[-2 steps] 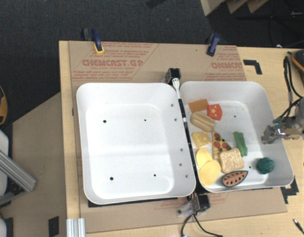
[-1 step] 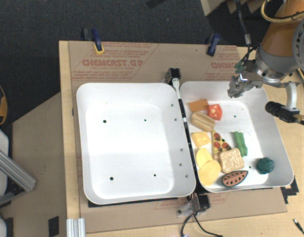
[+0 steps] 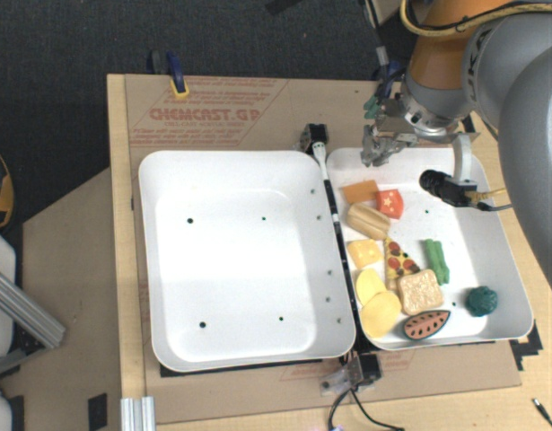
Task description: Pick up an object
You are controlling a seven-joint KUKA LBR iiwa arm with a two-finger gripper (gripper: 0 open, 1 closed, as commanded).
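Toy food sits piled in the right bin [image 3: 509,241]: orange block [image 3: 360,192], red piece [image 3: 389,203], toast [image 3: 420,290], green stick [image 3: 435,260], watermelon slice [image 3: 425,324].

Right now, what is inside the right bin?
The right bin holds toy food: an orange block, strawberry, green bean, toast, watermelon slice and broccoli. The gripper hangs above its far-left corner, hiding the floor there.

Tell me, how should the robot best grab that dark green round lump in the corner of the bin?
Probably from straight above, pinching the dark green round lump across its middle. It sits apart from the other pieces, though the right bin's wall is close beside it.
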